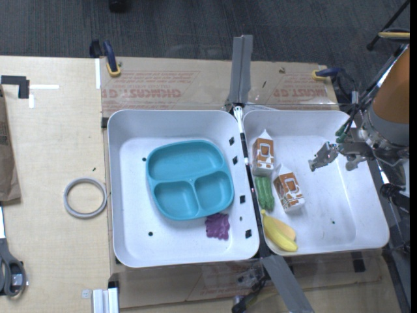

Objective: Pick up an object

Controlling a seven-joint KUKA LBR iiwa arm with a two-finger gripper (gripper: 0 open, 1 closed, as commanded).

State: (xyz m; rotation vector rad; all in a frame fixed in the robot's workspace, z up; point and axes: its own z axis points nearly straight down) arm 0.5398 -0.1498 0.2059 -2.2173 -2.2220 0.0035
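Camera view: the arm (391, 103) reaches in from the right, and its hand (324, 156) hangs above the right white bin (345, 230), over the bin's bare right part near the upper edge. Nothing can be seen between its fingers; how far apart they stand cannot be told from this angle.

The things lie along the right bin's left side. A small orange-and-white carton (263, 153) sits near the top, a second carton like it (289, 191) lies tilted just below and to the right, a green vegetable (263, 192) lies lengthwise beside the divider, and a yellow banana (280, 233) rests at the lower left corner. All are apart from the hand.

The left white bin (124, 240) holds a blue divided plate (189, 180) with three compartments and a bunch of purple grapes (218, 226) just below it.

On the wooden surface (45, 149) to the left lie a grey ring (85, 197) and scissors (11, 272).
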